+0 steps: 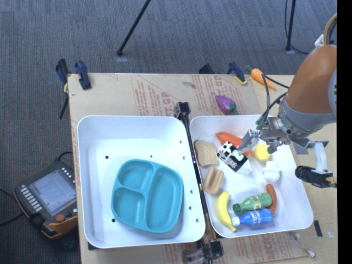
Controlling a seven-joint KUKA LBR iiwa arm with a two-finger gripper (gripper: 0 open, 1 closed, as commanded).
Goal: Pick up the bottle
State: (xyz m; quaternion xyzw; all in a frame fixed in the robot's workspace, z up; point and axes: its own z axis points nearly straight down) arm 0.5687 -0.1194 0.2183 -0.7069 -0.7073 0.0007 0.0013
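Two bottles lie on their sides near the front of the right bin [306,213]: a green bottle [253,203] and, just in front of it, a blue bottle [255,219] with a white cap. My gripper [263,141] hangs over the back half of that bin, well behind both bottles. It is open, with a yellow lemon [262,152] just below its fingers and a black-and-white carton [231,155] to its left. Nothing is held between the fingers.
The right bin also holds a bread slice [206,153], a bun [213,179], a banana [223,209], a sausage [271,196] and a carrot [228,138]. A blue divided plate [147,196] lies in the left bin [91,147]. A purple toy [225,103] rests on the bench behind.
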